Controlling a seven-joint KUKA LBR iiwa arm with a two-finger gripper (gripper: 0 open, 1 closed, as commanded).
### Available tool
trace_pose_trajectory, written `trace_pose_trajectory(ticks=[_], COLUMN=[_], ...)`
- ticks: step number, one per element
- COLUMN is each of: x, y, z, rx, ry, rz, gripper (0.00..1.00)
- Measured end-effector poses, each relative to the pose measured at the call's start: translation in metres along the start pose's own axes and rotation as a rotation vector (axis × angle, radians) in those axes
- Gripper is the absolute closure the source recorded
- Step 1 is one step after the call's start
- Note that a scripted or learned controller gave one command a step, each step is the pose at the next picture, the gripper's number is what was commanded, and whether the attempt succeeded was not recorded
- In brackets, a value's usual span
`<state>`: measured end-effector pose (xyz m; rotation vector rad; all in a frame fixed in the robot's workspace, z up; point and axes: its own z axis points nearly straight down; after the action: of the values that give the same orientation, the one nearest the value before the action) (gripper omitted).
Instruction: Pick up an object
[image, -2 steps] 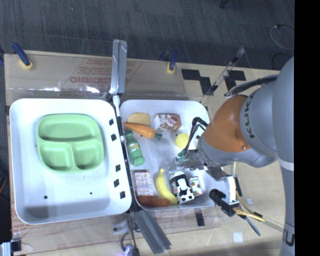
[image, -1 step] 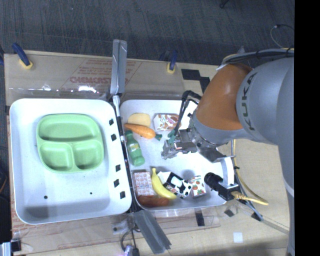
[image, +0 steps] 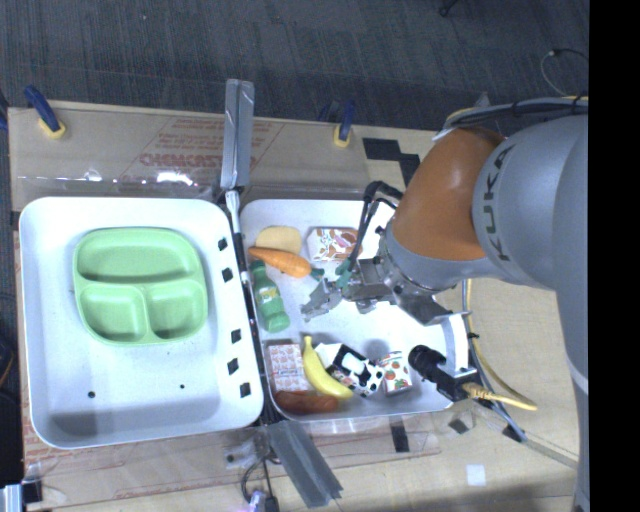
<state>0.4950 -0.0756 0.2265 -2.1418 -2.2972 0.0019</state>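
1. No single object is named by the task; the candidates all lie in the right bin (image: 300, 207). Closest to the gripper are the green bottle (image: 268, 303) just to its left and the banana (image: 322, 371) on the near side of it.
2. The gripper (image: 322, 297) hangs over the middle of the right bin, above a bare patch of white floor between bottle and banana. Its jaws stand apart, and nothing shows between them.
3. Judged from that, the pick is not yet done: no object is lifted or gripped, and the closing and lifting remain.
4. Further out in the same bin: a carrot (image: 283, 262) and a pale bread roll (image: 279, 239) at the far left, a printed packet (image: 331, 243) beside them, a small printed box (image: 285, 367) and a brown sausage-like piece (image: 308, 402) at the near edge, and a black-and-white cube (image: 372, 379) to the right of the banana.
5. The left bin (image: 60, 400) holds a green divided tray (image: 142, 283), well apart from the gripper.
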Motion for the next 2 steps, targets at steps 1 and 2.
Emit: trace_pose_trajectory(ticks=[1, 2], x=[-0.028, -0.053], y=[0.040, -0.021], z=[0.112, 0.136], rx=[-0.002, -0.002], ry=[-0.002, -0.001], rz=[-0.105, -0.081], gripper=[0.00, 0.00])
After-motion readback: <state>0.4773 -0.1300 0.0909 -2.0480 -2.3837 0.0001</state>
